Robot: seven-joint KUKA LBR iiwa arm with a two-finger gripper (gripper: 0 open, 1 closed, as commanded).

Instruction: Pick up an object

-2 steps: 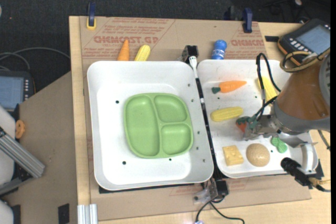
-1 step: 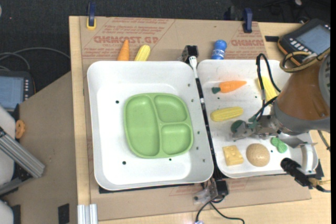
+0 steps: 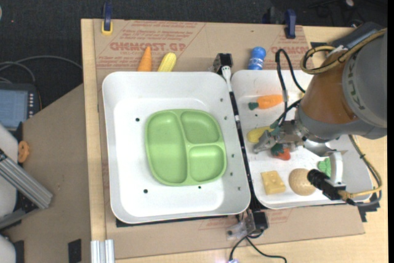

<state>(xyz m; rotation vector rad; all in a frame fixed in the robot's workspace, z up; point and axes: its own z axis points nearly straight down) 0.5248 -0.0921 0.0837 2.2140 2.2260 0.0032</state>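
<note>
Camera view. Gripper (image 3: 269,142) low in the right bin (image 3: 261,84), down among a cluster of small toy foods. Cannot tell whether open or closed, and cannot see anything held.

Just beside it on the left, a yellow piece (image 3: 255,133). Just below and to the right, touching or nearly so, a red piece (image 3: 282,154). Farther up the bin, well apart, a carrot (image 3: 269,101). Toward the front rim, a cheese wedge (image 3: 273,182) and a tan ball (image 3: 300,182) side by side. Near the right wall, a green piece (image 3: 336,166). In the left bin (image 3: 123,108), a green divided plate (image 3: 184,146).

Likeliest target: the yellow piece or the red piece, being closest.

- **Handling:** probably hollow plastic, so light, stiff and smooth. Hardly fragile, but apt to squirt out of a pinch or skid across the slick bin floor.
- **Where to take hold:** best taken across the narrow middle, square to the long side, low enough to close past the widest part.
- **Risk:** with neighbours packed this close, could nudge one aside or catch two at once.
</note>
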